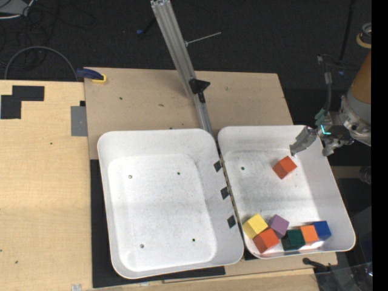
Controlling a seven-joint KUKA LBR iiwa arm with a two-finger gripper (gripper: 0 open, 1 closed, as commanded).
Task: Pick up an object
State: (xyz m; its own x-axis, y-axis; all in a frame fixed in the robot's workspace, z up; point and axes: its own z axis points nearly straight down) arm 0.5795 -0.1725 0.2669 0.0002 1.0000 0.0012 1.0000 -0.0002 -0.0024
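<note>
Gripper (315,139) hovering at the right bin's (337,206) two o'clock rim, jaws standing open and holding nothing; orange cube (284,167) lying at its seven o'clock.

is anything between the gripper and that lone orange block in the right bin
Nothing visible. The gripper sits just up and right of the orange block, with bare floor of the right bin around it. The other blocks are clustered at the bin's near edge, well apart.
</note>
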